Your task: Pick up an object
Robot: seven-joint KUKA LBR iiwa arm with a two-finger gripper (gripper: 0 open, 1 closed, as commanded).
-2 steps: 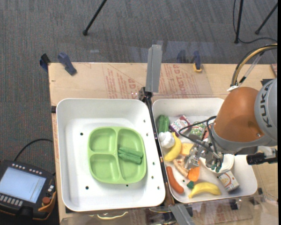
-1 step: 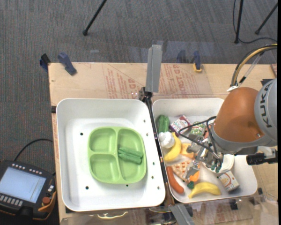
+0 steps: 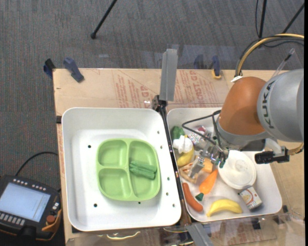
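My gripper (image 3: pixel 201 163) is down in the right bin (image 3: pixel 275 189), among a heap of toy food near its left side. Just below it lies an orange carrot (image 3: pixel 209 181), with a small yellow-orange piece (image 3: pixel 208 166) right beside the gripper. A yellow fruit (image 3: pixel 185 159), a white piece (image 3: pixel 184 145) and a green piece (image 3: pixel 177 133) sit to its left. Further front are a red sausage (image 3: pixel 192 198) and a banana (image 3: pixel 225 207). A white round bowl (image 3: pixel 238 169) sits to the gripper's right. The arm hides the bin's back part.
A small can (image 3: pixel 250 198) lies at the right bin's front right. The left bin (image 3: pixel 72 137) holds a green divided plate (image 3: pixel 113 164) with a green pod (image 3: pixel 142 169) on it. A grey post (image 3: pixel 168 78) stands behind the bins' shared wall. A teach pendant (image 3: pixel 20 204) lies on the floor.
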